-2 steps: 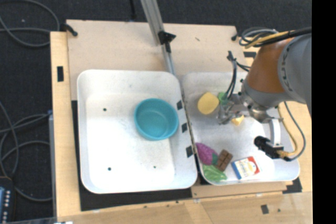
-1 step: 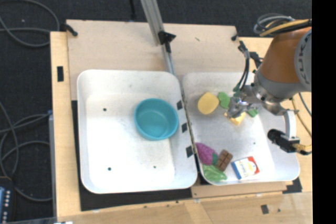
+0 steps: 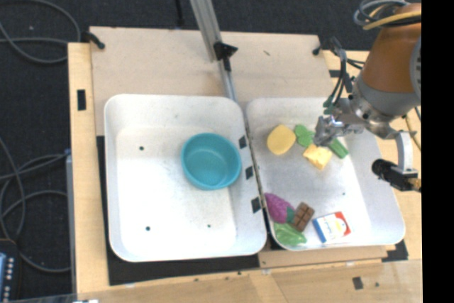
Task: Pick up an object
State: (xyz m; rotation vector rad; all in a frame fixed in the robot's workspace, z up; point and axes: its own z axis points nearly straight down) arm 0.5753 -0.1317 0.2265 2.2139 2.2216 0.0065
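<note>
**Gripper low over the right bin's upper cluster, grasp not yet made**

The gripper (image 3: pixel 328 130) hangs over the right bin (image 3: pixel 369 223), its tip down among a small group of things: a yellow wedge (image 3: pixel 318 157) just below it, a green piece (image 3: pixel 305 135) to its left and another green piece (image 3: pixel 339 148) to its right, with a yellow rounded object (image 3: pixel 281 140) a little further left. Whether the jaws stand apart or together cannot be told from this slanted view, and nothing is seen between them, so no object counts as held.

The step in hand looks like the approach or descent onto a target, most likely the yellow wedge or one of the green pieces beside it. The next move calls for a clean close on one thing alone; the pieces lie so near each other that a neighbour may be nudged or pinched along

Nearer the front edge lie a purple object (image 3: pixel 277 206), a brown block (image 3: pixel 303 216), a green object (image 3: pixel 289 233) and a small white carton (image 3: pixel 331 226). The left bin (image 3: pixel 142 238) holds a blue bowl (image 3: pixel 211 160)
</note>
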